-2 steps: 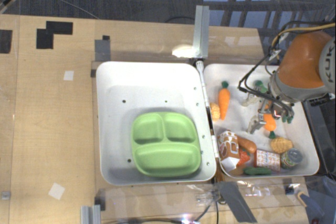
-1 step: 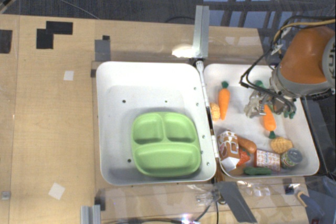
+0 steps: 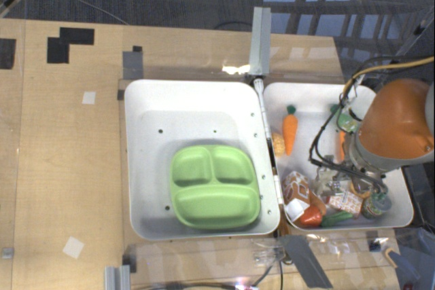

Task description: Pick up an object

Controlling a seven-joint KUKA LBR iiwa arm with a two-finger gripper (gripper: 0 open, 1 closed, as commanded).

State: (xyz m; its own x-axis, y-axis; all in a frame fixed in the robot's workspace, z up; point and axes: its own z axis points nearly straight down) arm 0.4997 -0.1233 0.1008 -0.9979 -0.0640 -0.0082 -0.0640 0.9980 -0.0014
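A green divided tray (image 3: 215, 185) lies toward the left bin's (image 3: 146, 146) near edge. In the right bin (image 3: 309, 102), a toy carrot (image 3: 289, 134) rests near the divider; the arm (image 3: 397, 120) covers a cluttered, seemingly food-toy pile (image 3: 319, 204) at the near edge.

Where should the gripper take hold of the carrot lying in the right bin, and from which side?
Grip the carrot across the middle of its orange body, coming straight down from above. It lies flat and lengthwise, green top toward the far wall, apart from the clutter near the gripper. Set the fingers across its narrow width; the right bin floor beside it looks bare on both sides.
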